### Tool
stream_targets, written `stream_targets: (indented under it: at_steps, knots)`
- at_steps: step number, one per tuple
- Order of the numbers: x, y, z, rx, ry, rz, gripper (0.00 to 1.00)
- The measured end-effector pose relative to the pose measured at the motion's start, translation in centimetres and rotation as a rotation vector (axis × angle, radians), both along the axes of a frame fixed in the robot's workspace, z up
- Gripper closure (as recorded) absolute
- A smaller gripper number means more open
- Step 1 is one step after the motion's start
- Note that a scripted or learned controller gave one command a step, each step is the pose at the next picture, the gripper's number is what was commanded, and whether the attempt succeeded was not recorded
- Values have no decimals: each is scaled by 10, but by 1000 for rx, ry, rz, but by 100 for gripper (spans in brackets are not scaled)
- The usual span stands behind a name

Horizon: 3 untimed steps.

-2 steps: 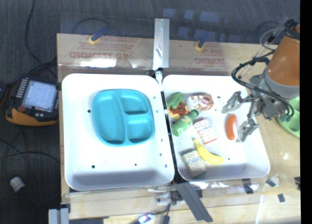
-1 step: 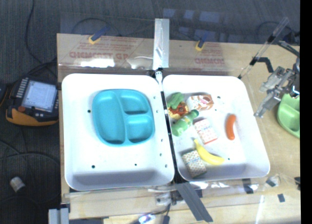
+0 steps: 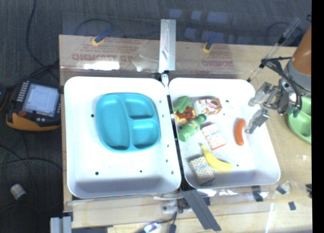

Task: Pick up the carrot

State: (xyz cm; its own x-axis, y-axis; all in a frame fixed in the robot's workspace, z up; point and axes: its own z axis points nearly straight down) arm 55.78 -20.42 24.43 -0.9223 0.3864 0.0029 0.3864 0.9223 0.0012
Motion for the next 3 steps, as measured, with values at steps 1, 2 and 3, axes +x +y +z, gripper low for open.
stream_targets:
  at_steps: [1, 2, 3]
  knots:
    - [-65, 10, -25, 1, 3, -242, 0]
    - [-25, -19, 32, -3, 1, -473, 0]
    - [-47, -19, -46, 0, 1, -20, 0]
